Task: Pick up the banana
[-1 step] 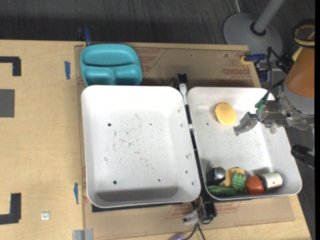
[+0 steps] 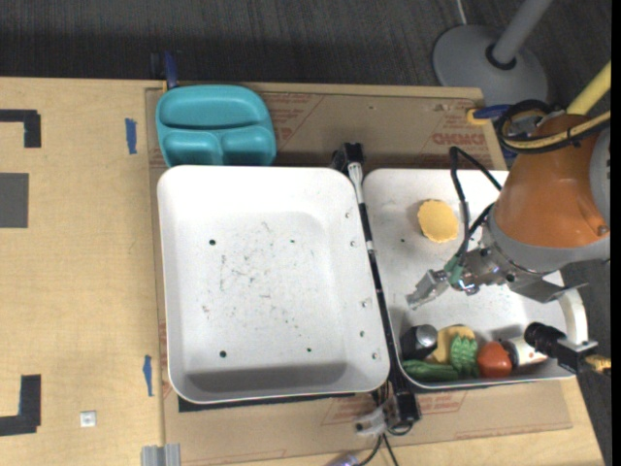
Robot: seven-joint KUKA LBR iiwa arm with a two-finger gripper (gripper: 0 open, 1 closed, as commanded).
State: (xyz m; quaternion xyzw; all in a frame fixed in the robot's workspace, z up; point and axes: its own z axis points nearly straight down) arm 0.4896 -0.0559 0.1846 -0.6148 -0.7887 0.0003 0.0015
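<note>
Because the banana (image 2: pixel 458 339) sits in the cluster against the near wall of the right bin (image 2: pixel 400 210), it lies just camera-ward of the gripper (image 2: pixel 437 284), close by. A green vegetable (image 2: pixel 434 367) half covers it and a red tomato (image 2: pixel 495 358) sits beside it, so its long axis cannot be judged. How far the gripper is open I cannot tell; nothing shows in its hold. Farther back lies a round yellow piece (image 2: pixel 439 219). The left bin (image 2: pixel 262 280) shows bare floor, with a teal tray (image 2: pixel 215 124) beyond.
</note>
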